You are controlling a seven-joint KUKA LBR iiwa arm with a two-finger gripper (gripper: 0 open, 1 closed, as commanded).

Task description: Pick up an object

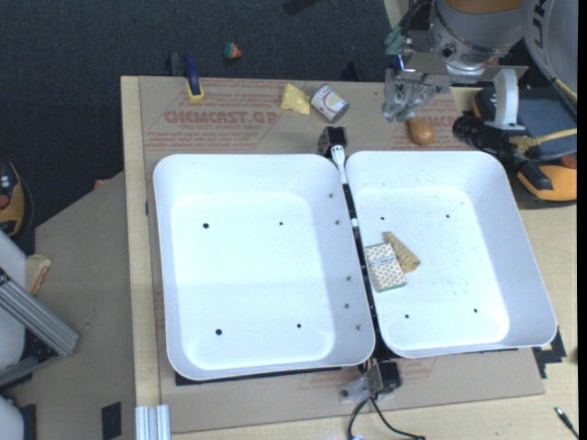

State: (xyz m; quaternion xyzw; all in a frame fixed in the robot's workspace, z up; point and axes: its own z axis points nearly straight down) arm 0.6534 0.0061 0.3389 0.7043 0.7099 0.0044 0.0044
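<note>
In the right bin (495, 246), close to its left wall, lies a small patterned packet (385, 266) with a tan wedge-shaped piece (404, 252) touching its upper right side. My gripper (404, 106) hangs above the bench behind the right bin's back rim, well away from both objects. Nothing shows between its fingers, and their spacing is unclear from this angle. The left bin (248, 264) has bare white floor.
On the bench behind the bins lie a yellow wedge (295, 100), a small white-and-grey box (329, 102), a brown rounded object (422, 132) just under the gripper, and a blue-and-yellow clamp (193, 76). A black connector (334, 141) sits between the bins' back corners.
</note>
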